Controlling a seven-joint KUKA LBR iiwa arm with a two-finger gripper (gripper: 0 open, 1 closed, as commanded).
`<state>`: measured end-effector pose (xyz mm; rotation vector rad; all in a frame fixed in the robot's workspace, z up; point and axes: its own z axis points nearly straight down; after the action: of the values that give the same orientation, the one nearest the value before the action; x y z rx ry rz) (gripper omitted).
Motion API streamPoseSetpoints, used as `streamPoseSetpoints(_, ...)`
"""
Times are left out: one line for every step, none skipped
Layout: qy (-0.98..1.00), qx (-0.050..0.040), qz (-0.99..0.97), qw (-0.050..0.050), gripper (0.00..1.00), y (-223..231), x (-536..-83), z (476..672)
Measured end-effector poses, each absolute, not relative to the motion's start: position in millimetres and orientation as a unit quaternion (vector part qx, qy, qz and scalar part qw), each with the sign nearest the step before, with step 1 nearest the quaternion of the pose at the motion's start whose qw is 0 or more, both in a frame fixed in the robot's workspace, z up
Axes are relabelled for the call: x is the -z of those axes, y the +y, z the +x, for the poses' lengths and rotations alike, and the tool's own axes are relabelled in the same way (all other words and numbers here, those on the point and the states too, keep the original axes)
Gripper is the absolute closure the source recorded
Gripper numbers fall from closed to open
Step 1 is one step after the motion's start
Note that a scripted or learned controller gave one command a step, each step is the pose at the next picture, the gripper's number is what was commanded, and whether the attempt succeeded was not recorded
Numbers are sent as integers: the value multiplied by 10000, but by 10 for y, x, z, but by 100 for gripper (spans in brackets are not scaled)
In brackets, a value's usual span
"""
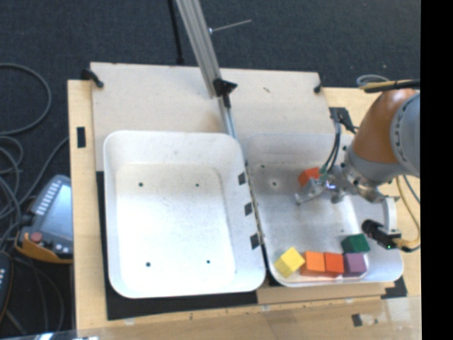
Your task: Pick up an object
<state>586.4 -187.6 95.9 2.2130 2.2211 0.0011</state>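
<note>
Camera view: your gripper [316, 192], grip state unclear, nears the orange block [308, 176]; light, stiff — pinch flat sides.

Partly hidden behind the metal two-finger gripper [316, 190]: a small orange block [308, 176]. Cut off at right: the grey arm with orange band [386, 133]. Finger state too small to tell.

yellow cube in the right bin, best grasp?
Come straight down on the yellow cube and pinch its two side faces. It sits rotated, so turn the jaws to match. An orange block is right beside it and the bin wall is near, probably leaving little clearance.
</note>
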Motion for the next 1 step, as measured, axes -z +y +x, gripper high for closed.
streamPoseSetpoints(7087, -16, 7055, 31, 0, -1844, -983, 6476)
